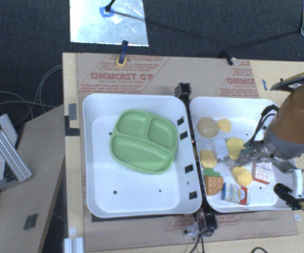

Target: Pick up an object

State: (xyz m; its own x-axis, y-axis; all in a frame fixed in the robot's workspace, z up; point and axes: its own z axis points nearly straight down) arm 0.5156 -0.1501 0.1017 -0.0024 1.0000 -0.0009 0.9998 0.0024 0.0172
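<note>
Gripper low in the right bin, among the toy food

Gripper (251, 153) is down inside the right bin (246, 105), at the end of the grey arm (296, 125) with its orange band, which enters from the right. I cannot tell if it is released or clenched, because the wrist and dark cables cover it. Just beside it, to the left, lies a yellow piece (234, 146). Below it lies another yellow piece (241, 175), and near that a red and white packet (262, 172). A small carton with blue and red print (234, 193) lies near the front wall of this bin. A waffle-like orange block (213, 185) is beside the carton, with a green and yellow piece (208, 159) above it. Farther back are a beige round object (207, 126) and a small yellow item (224, 125) touching it. The left bin (96, 141) holds a green divided plate (144, 140), well apart from the gripper. Both bins stand on the bench (162, 73).
</note>
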